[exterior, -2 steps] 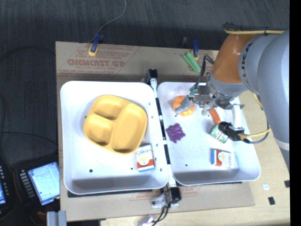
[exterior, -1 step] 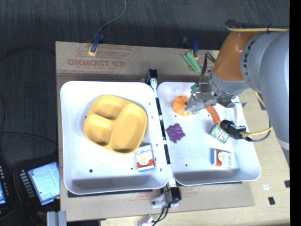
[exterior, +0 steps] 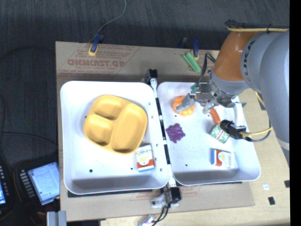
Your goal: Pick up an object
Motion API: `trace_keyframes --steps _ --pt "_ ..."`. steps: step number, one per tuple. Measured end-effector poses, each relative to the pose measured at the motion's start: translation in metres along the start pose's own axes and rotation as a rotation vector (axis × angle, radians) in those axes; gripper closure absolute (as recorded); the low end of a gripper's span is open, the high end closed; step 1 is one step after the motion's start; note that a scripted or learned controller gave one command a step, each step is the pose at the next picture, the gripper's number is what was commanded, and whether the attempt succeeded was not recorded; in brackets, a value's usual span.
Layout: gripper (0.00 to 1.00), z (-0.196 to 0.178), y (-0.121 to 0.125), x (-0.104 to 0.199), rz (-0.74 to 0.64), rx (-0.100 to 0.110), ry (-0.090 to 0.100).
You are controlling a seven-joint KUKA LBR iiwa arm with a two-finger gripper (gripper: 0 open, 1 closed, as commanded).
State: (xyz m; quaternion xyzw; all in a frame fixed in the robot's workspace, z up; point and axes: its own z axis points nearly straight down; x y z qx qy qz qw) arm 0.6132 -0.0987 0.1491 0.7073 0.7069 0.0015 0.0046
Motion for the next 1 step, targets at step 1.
trace_keyframes --steps 1 --pt "1.0 -0.0099 0.0004 0.0001 -0.001 -0.001 0.0"
